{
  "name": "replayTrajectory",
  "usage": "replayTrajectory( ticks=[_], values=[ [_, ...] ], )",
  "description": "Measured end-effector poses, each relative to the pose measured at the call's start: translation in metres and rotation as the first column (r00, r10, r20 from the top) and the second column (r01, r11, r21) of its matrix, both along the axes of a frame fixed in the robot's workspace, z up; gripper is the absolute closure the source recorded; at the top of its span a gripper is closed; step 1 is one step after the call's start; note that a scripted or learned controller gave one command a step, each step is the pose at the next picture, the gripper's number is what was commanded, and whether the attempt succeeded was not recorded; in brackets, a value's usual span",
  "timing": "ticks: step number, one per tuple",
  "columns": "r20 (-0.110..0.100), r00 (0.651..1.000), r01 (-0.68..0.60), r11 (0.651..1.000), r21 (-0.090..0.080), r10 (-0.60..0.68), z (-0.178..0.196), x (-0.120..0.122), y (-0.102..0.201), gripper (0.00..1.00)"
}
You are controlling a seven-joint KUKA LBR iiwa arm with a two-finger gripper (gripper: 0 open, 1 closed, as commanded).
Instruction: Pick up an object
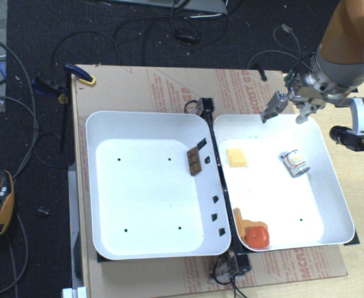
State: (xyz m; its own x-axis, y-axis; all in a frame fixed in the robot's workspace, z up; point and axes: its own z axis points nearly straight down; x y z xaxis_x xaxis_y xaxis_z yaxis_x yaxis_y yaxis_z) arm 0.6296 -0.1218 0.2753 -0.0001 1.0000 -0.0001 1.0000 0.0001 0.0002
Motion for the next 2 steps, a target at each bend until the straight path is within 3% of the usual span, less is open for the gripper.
replayTrajectory(
  ticks=[1, 2],
  values=[
    [-0.003, 1.0, -0.001, 1.0, 0.001, 0.001, -0.027, -0.016, 0.014, 0.0],
    [0.0, 1.0, -0.001, 1.0, 0.0, 0.001, -0.029, -0.012, 0.028, 0.0]
  ],
)
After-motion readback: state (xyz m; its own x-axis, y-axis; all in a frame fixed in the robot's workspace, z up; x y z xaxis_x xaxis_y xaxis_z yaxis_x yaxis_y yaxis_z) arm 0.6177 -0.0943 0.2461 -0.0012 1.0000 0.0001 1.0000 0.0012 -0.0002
